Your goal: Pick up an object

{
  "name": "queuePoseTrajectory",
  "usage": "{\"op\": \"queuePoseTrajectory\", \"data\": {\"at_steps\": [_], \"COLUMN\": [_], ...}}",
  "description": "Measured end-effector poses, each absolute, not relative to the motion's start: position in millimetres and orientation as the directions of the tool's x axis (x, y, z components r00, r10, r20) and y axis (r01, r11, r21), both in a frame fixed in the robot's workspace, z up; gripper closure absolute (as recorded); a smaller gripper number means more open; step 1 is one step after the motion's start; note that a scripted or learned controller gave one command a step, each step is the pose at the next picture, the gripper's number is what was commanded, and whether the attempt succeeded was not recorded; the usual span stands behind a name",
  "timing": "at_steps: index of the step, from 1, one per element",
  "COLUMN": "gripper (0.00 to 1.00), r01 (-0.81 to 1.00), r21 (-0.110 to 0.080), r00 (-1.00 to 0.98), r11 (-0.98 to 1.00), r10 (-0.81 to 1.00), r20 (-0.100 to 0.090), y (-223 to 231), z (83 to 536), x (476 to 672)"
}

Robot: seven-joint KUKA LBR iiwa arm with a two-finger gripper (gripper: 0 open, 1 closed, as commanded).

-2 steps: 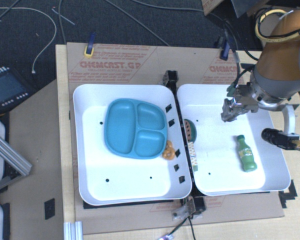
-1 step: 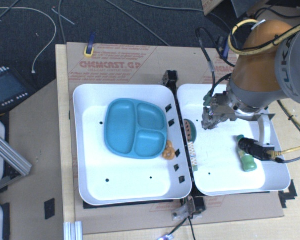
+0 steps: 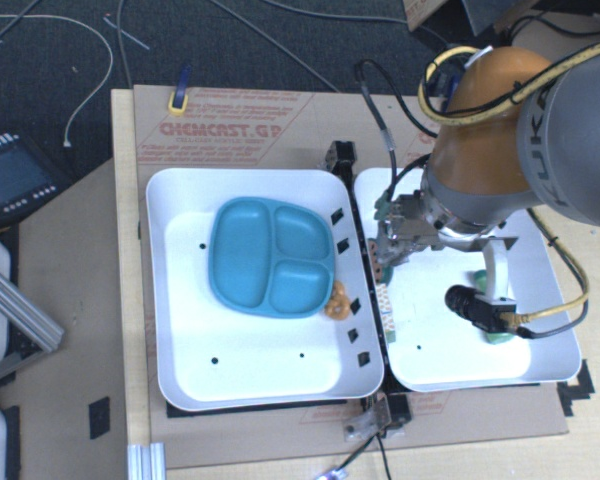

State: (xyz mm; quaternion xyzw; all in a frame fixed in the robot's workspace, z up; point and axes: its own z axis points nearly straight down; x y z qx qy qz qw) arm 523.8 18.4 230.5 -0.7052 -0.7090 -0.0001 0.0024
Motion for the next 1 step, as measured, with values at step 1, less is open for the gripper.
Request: {"op": "queuePoseTrajectory", "data": {"at_steps": [1], "gripper": [1.00], "r01": [1.000], "r21": [-0.003], "r00": [-0.005], "r11": [0.005], "r10": [1.000], "r20": [0.002], "y": [69.5], "z": [227.7], "x": [521.2]}}
